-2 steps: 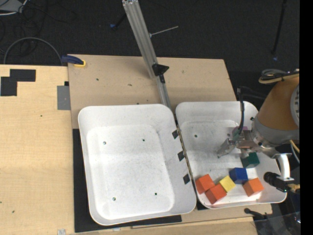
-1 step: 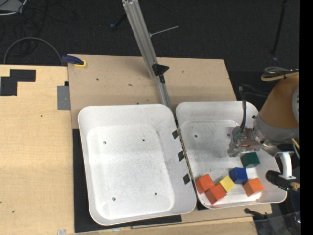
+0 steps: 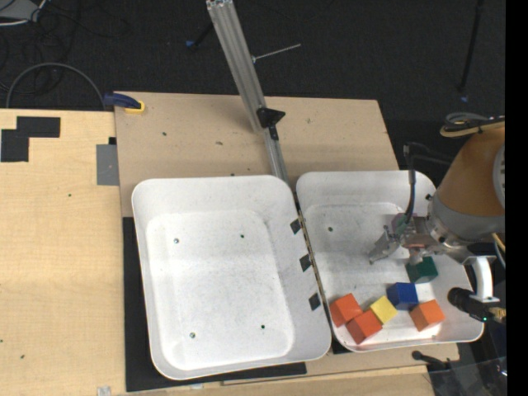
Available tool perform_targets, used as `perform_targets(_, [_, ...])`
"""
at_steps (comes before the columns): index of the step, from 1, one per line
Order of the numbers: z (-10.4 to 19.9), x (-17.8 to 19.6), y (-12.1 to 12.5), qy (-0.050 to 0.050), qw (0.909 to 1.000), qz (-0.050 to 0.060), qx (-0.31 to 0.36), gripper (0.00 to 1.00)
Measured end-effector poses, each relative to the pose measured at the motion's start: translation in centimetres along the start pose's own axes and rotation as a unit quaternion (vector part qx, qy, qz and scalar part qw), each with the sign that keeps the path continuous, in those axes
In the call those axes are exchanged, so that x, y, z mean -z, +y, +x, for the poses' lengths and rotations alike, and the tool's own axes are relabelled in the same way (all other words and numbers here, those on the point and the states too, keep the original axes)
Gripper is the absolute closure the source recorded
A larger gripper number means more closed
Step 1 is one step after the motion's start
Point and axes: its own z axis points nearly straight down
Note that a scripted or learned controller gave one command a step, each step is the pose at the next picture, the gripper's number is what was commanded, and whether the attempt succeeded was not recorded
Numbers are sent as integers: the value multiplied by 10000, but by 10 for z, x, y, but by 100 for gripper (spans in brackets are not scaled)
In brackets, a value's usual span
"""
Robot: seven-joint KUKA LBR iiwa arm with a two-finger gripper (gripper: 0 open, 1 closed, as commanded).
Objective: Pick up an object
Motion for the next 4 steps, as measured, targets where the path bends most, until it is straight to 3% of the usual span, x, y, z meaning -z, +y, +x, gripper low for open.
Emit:
perform_targets(1, [-1,10,0,2,10000,-2,-12,100])
perform_targets(2, [-1,9,0,3,10000,2,-15,0])
perform_targets(3, [-1,19,0,5,10000,0,-12,100])
perform_targets(4, [-1,19,0,4,10000,5,-11,0])
